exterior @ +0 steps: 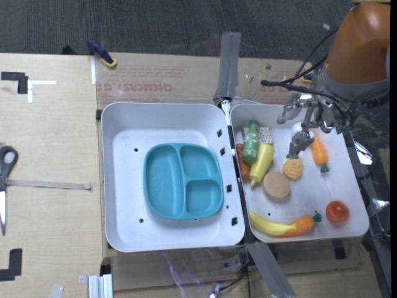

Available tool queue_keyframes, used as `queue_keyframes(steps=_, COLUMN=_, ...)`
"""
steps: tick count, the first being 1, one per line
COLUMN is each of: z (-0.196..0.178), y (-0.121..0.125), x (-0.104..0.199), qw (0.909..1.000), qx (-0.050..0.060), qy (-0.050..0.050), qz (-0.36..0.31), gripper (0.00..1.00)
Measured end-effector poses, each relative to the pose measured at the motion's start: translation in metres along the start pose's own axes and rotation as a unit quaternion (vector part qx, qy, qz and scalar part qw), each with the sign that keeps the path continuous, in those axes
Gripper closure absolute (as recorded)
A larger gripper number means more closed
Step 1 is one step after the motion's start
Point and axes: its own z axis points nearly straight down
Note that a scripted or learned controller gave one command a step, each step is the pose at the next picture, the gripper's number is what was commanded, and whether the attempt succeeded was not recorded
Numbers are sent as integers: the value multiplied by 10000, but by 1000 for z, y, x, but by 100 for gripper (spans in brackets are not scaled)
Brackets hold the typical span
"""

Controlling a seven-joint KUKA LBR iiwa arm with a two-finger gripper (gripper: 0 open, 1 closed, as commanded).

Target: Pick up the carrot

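An orange carrot [301, 225] with a green tip lies near the front edge of the right bin [347, 228], touching a yellow banana [270, 225]. A second small orange carrot-like piece [319, 150] lies at the bin's right side. My gripper [309, 136] hangs low over the back of the right bin, just left of that small orange piece and above a little yellow pineapple [292, 167]. It is well behind the front carrot. Nothing can be seen held in it.
The right bin also holds a green bottle [250, 141], a yellow bottle [262, 158], a tan round disc [276, 185] and a red tomato [337, 212]. The left bin [118, 185] holds a blue divided plate [183, 180]. Scissors [5, 166] lie at the far left.
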Motion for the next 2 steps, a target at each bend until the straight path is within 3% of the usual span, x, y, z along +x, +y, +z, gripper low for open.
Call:
queue_keyframes(steps=1, z=124, y=-50, x=-20, qw=9700, qx=12, qy=-37, qz=-2429, gripper=0)
queue_keyframes(steps=2, z=111, y=-50, x=-23, qw=9701, qx=28, qy=-79, qz=-2427, gripper=100)
